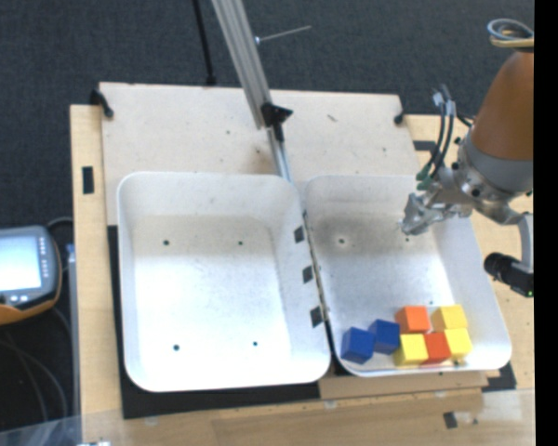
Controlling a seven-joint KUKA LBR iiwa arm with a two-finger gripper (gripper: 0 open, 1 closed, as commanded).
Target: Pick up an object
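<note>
Several small blocks lie bunched in the near right corner of the right bin (353,268): two blue blocks (370,338), orange ones (413,319) and yellow ones (451,318). My gripper (415,219) hangs over the far right part of the same bin, well behind the blocks and apart from them. I see nothing between its fingers. The grey arm with its orange band (507,100) comes in from the right.
The left bin (214,277) sits beside the right one on the bench. A slanted metal pole (246,59) rises behind the bins. A small screen device (17,268) rests off the bench's left side.
</note>
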